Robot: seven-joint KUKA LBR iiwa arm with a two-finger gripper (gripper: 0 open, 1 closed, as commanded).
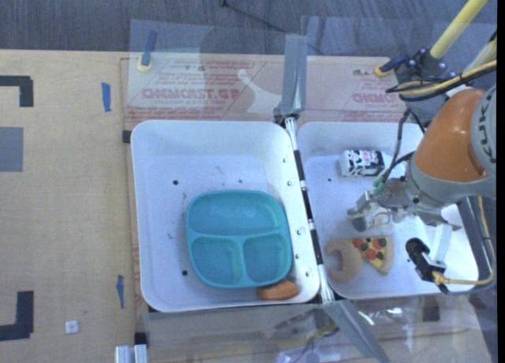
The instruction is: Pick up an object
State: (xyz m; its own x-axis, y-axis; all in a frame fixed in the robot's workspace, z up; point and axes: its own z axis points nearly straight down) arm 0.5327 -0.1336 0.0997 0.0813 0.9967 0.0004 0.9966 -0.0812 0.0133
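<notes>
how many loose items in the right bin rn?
3: a black-and-white carton near the far wall, a tan ring at the near left, and a pizza slice just right of the ring. The arm may hide more.

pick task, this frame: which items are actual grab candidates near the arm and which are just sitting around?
In play, right bin, near the claw:
- pizza slice toy
- tan ring-shaped piece
- black-and-white carton

Lying about, left bin:
- teal divided plate
- orange item at the plate's near edge

Nothing is seen between the claw's fingers.
</notes>
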